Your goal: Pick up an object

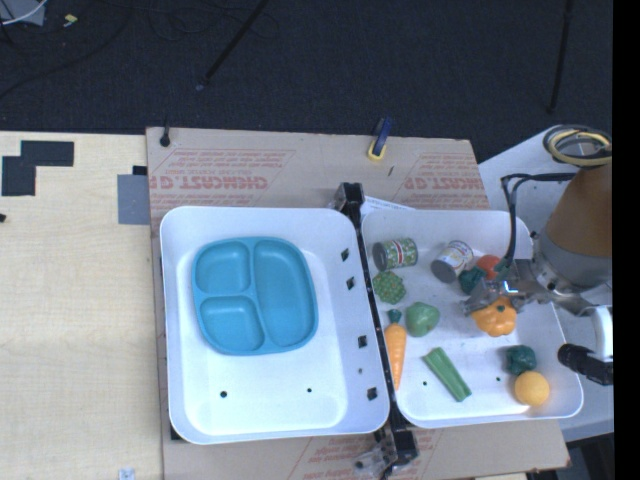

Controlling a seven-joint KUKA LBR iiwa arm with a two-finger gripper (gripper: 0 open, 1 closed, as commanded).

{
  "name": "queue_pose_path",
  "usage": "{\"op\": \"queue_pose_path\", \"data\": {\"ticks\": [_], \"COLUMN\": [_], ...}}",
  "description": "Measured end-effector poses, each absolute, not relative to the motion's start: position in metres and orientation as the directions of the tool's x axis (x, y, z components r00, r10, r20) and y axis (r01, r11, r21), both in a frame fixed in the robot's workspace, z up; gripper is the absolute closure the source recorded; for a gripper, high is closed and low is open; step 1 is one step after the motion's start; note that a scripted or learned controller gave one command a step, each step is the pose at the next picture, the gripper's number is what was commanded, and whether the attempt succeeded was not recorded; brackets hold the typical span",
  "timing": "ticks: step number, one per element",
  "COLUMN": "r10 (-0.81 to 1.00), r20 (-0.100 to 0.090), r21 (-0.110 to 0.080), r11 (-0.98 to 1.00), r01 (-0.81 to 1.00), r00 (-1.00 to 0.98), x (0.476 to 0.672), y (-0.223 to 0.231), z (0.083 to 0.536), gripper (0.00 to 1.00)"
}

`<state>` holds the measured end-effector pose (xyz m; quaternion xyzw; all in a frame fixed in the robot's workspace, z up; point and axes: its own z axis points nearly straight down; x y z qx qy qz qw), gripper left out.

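I see my tool (487, 299) low in the right bin (470, 408), against the orange pepper (496, 319); whether it grips anything, I cannot tell.

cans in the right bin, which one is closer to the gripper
The silver can, lying beside the gripper. The green-labelled can lies farther left, near the divider between the bins.

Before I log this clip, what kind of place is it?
Probably a robotics lab bench: two white bins clamped on cardboard, toy food such as a carrot, and loose cables on dark carpet behind.
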<state>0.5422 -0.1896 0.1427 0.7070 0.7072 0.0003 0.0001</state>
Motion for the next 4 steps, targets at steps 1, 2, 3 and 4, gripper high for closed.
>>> {"op": "queue_pose_path", "data": {"ticks": [1,2,3,4], "r10": [1.000,1.000,1.000,1.000], "r20": [-0.001,0.000,0.002,0.001], "r21": [0.002,0.000,-0.004,-0.002], "r11": [0.001,0.002,0.004,0.004], "r01": [1.000,1.000,1.000,1.000], "r00": [-0.001,-0.002,-0.004,-0.004], "x": [0.540,0.540,0.547,0.549], "y": [-0.189,-0.190,-0.137,-0.090], "z": [0.205,0.229,0.217,0.227], "gripper": [1.00,1.00,1.00,1.00]}}
